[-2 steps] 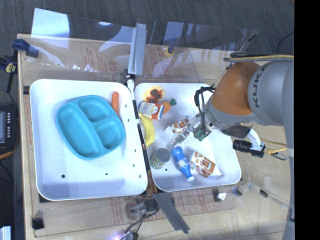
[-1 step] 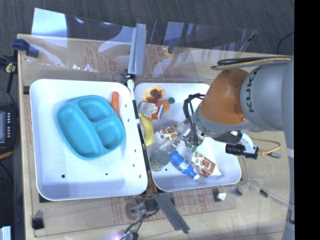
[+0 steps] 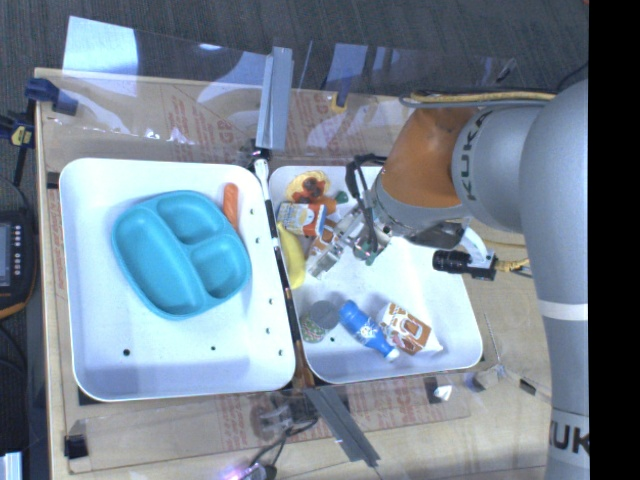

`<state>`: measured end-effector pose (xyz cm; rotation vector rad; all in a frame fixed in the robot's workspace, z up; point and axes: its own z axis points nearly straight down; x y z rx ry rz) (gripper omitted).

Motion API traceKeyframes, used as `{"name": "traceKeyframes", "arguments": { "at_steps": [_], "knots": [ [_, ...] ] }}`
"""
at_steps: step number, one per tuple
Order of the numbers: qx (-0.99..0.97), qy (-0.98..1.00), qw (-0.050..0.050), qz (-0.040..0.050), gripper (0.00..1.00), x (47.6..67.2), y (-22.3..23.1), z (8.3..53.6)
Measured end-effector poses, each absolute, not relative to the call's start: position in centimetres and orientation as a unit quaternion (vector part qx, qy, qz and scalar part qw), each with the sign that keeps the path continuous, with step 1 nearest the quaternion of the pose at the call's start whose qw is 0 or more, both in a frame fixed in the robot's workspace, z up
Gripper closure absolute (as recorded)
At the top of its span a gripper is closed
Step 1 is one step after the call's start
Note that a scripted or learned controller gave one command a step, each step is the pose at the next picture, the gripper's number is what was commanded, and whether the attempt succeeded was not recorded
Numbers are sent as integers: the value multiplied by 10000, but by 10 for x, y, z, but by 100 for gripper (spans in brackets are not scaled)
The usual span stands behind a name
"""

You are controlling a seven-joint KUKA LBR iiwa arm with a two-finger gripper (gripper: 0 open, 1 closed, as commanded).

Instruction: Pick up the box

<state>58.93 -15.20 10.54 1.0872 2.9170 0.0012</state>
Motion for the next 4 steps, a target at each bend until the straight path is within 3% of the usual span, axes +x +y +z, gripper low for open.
{"name": "traceKeyframes", "arguments": {
  "at_steps": [1, 2, 3, 4],
  "knots": [
    [3093, 9509, 25, -29, 0, 639, -152, 104],
    [3076, 9515, 68, -29, 100, 642, -152, 117],
    [3067, 9518, 63, -20, 0, 642, -151, 117],
    [2854, 9583, 121, 3, 0, 649, -149, 105]
  ]
}}
